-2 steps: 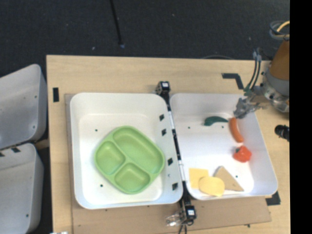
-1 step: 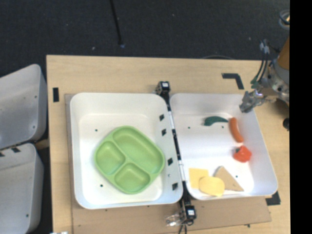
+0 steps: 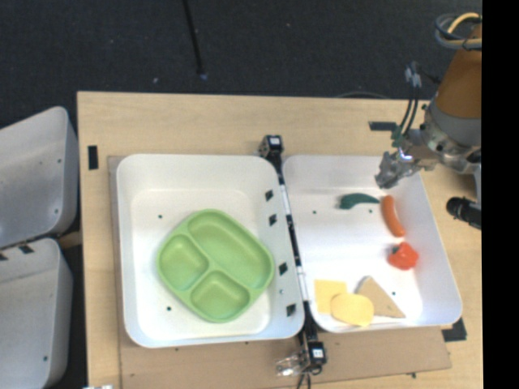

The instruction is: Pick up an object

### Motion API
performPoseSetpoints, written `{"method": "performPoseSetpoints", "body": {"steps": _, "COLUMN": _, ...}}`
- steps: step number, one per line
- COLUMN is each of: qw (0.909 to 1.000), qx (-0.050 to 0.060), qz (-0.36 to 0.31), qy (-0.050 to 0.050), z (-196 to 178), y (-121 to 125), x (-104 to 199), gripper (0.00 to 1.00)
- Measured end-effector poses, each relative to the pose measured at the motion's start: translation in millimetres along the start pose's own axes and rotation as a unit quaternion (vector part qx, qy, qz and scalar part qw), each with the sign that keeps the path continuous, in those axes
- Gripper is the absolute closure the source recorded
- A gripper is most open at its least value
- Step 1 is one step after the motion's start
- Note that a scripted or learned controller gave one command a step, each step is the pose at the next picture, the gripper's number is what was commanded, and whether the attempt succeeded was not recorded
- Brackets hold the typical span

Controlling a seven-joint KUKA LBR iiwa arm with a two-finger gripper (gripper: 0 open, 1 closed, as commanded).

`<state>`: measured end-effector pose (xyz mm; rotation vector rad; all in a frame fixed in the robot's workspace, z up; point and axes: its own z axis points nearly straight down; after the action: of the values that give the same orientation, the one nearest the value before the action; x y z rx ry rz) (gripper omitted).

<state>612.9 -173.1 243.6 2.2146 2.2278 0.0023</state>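
Note:
The right bin (image 3: 324, 241) holds a dark green curved piece (image 3: 358, 201), an orange sausage-shaped piece (image 3: 393, 215), a small red item (image 3: 403, 256), a yellow square (image 3: 328, 295), a yellow round piece (image 3: 352, 309) and a tan wedge (image 3: 381, 297). My gripper (image 3: 392, 168) hangs over the bin's far right corner, above and right of the green piece. It touches none of the objects, and nothing shows in its grasp.
The left bin (image 3: 142, 193) carries a green divided plate (image 3: 214, 264). A black clip (image 3: 271, 145) sits at the far end of the divider between the bins. The arm's orange band (image 3: 462, 83) rises at the right edge. White panels (image 3: 32, 177) stand left of the bench.

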Motion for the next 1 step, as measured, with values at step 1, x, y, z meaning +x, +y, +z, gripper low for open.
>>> {"method": "performPoseSetpoints", "body": {"steps": 1, "qw": 1.0, "qx": 0.0, "qz": 0.0, "qy": 0.0, "z": -9.6, "y": -2.1, "x": 48.3, "gripper": 1.0}}
